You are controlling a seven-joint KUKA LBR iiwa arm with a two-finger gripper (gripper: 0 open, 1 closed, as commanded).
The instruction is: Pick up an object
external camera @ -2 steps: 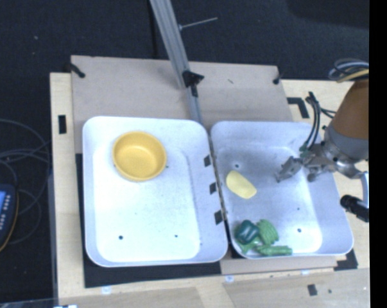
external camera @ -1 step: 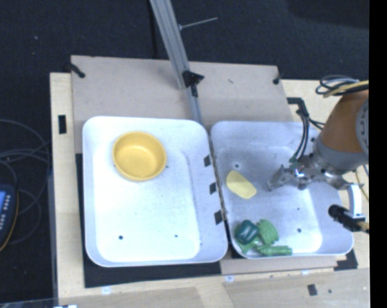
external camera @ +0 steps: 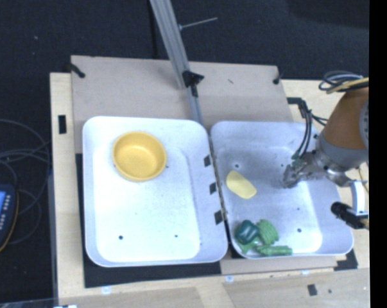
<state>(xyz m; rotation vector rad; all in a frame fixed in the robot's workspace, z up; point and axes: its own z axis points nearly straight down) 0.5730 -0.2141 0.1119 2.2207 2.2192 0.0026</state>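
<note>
Yellow, a small soft object is seen loose in the right bin, just beside the end effector; its state cannot be told. Nothing is judged lifted yet.

So the pale wooden bench has a tan cardboard-looking sheet lying flat on its far half, with a black mat peeking out along the near-left edge. Two shallow white plastic bins, left one and right one, sit side by side, touching.
</note>
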